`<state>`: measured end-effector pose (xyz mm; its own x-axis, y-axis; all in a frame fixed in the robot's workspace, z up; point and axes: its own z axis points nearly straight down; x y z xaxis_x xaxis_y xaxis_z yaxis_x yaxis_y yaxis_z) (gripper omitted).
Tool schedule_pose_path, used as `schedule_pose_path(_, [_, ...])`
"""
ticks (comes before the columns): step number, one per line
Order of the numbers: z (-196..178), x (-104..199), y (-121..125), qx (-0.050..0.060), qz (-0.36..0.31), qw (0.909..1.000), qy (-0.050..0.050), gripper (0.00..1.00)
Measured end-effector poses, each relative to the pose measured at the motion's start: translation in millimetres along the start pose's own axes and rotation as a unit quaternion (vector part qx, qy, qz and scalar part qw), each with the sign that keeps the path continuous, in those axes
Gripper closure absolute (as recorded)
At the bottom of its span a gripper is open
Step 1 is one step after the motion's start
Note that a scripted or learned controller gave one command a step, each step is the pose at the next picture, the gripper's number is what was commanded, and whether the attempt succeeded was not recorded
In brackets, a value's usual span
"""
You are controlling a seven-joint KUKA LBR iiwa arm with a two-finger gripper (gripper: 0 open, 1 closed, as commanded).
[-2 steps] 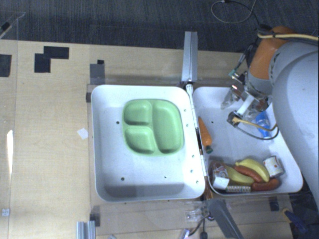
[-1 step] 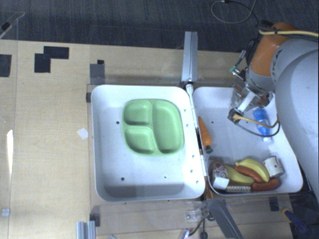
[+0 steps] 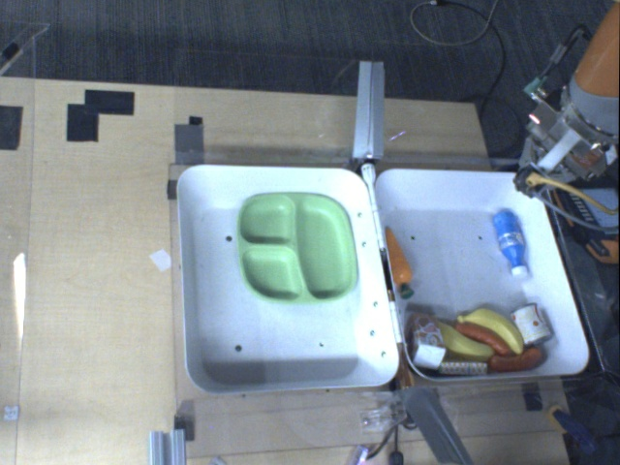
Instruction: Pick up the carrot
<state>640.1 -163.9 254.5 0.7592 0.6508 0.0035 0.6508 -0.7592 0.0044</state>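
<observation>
The carrot (image 3: pixel 398 260) is a small orange stick lying along the left wall of the right bin (image 3: pixel 455 211), beside the divider between the two bins. The arm reaches in at the top right corner of the camera view, above the right bin's far right rim and well away from the carrot. Its gripper (image 3: pixel 572 158) hangs near that corner, with nothing seen in it.
The left bin (image 3: pixel 208 289) holds a green divided plate (image 3: pixel 296 245). In the right bin lie a blue bottle (image 3: pixel 509 240), and along the near wall bananas (image 3: pixel 489 329), a red sausage (image 3: pixel 504 356), a small carton (image 3: pixel 533 324) and a wrapped packet (image 3: pixel 427 342).
</observation>
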Motion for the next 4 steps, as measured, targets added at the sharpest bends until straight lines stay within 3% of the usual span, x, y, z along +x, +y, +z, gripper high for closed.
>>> schedule_pose_path(1, [37,-11,41,0.001,-0.019,0.9998,-0.001,1.00])
schedule_pose_path(2, [15,-6,43,0.001,0.014,0.9999,-0.001,1.00])
schedule_pose_path(3, [79,26,-12,0.002,0.140,0.9902,-0.001,1.00])
schedule_pose_path(4, [36,-9,34,0.001,0.191,0.9816,-0.001,1.00])
